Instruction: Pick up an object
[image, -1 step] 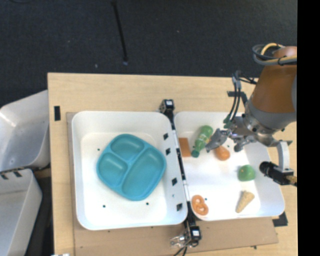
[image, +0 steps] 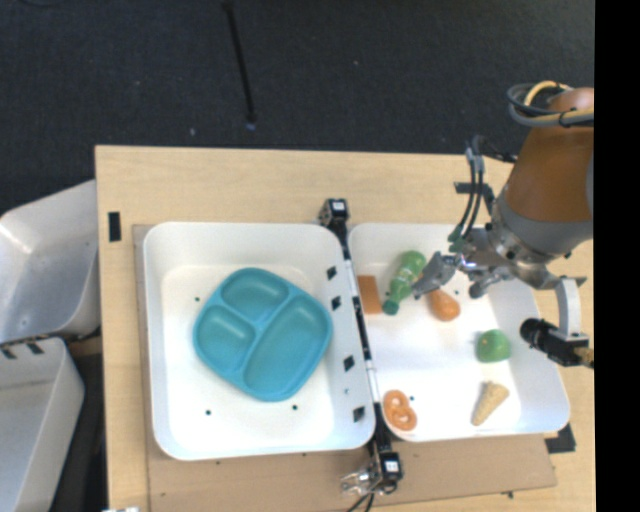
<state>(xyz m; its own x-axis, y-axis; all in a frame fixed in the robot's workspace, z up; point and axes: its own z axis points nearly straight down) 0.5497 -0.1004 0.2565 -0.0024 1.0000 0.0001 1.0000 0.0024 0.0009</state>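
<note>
Two shallow white bins side by side on a pale wooden surface (image: 230, 165). In the left bin (image: 170, 420), a blue divided plate (image: 262, 332) lying flat near the middle. In the right bin (image: 540, 400), several small toy foods: a green bottle (image: 403, 277) tilted toward the divider, a flat orange-brown block (image: 369, 293) just beside the bottle's lower end, an orange rounded piece (image: 444, 307) near the bottle, a green rounded piece (image: 492, 346) toward the right, a tan cone (image: 489, 402) near the front edge, and an orange pretzel-like ring (image: 399, 410) in the front left corner. Grey arm with orange band (image: 545, 185) reaching in from the right, jaws (image: 450, 275) poised low over the right bin, above the orange rounded piece and just right of the green bottle. Spread or pressed together: cannot tell. Nothing seen pinched between them.
</note>
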